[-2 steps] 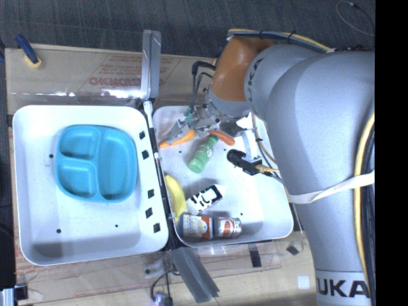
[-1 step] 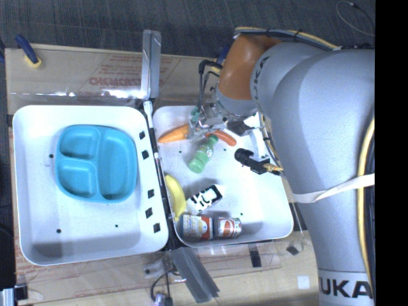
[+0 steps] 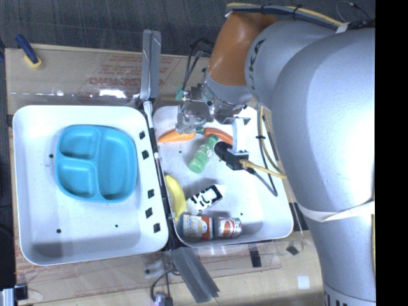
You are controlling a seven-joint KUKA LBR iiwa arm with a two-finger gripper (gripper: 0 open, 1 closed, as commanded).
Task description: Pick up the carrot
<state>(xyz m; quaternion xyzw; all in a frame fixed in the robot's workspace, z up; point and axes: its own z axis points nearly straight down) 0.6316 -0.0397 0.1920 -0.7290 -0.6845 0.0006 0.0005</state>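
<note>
Step in hand, as I read it: closing in on the carrot (image 3: 171,136). It lies in the right bin (image 3: 280,225), near the far-left corner and just beside the wall shared with the left bin (image 3: 25,190), tapered end pointing at that wall. The gripper (image 3: 191,116) sits right over its thicker end, touching or nearly so. Can't tell if the tool is open or closed, or whether it has hold of anything; the wrist hides that.

To do it well, imo:
- Come down square across the carrot's width, not along its length.
- Grip toward the thick end, since the thin tip would likely slip out.
- Watch the shared wall on the left and the green bottle (image 3: 203,155) just beside on the near side. A bump could roll either one.
- Lift straight up before moving off.

Another orange bit (image 3: 220,134) shows to the right of the gripper. Can't tell if it's the same carrot or a separate thing.

Counts, left to right:
- 2 bins
- 1 blue divided tray (image 3: 97,163), mid left bin
- 1 banana (image 3: 176,196), along the right bin's left wall
- 1 carrot for certain
- 1 green bottle
- 1 black-and-white item (image 3: 207,196), mid bin
- 1 can or jar (image 3: 211,227) on its side at the near edge
</note>
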